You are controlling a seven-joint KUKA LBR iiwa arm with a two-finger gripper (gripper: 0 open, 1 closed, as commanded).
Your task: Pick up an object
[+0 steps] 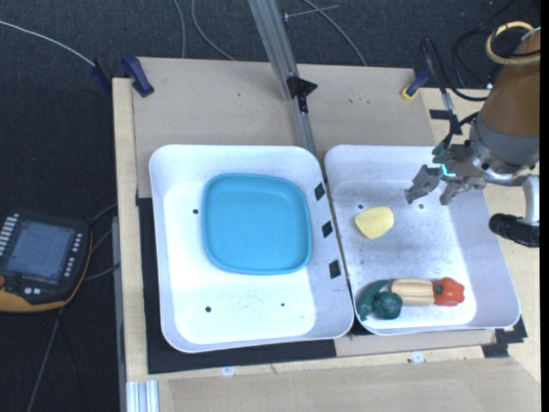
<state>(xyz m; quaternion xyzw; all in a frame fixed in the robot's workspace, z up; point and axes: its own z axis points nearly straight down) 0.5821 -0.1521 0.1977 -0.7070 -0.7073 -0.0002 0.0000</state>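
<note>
Overhead, the gripper (435,189) hangs above the right bin (480,256), toward that bin's one o'clock corner, with its two fingers spread apart and nothing between them. The grey arm (512,101), with its orange band, comes in from three o'clock. A pale yellow lump (374,222) lies on the bin floor at about eight o'clock from the gripper, near it but not touching. Along the six o'clock wall of the same bin sits a row of three things: a dark green object (379,302) at the nine o'clock end, a tan cylinder (413,292) touching it in the middle, and a red piece (449,291) at the three o'clock end, against the cylinder. The left bin (171,256) stands just beside the right one, at its nine o'clock, and holds a blue square plate (256,222) lying flat near its centre. A metal pole (276,50) runs from twelve o'clock down to the gap between the bins. Off the bench, at nine o'clock, a handheld pendant (39,260) with a screen rests on the dark floor, with thin cables (171,7) looping across the floor toward twelve o'clock.
</note>
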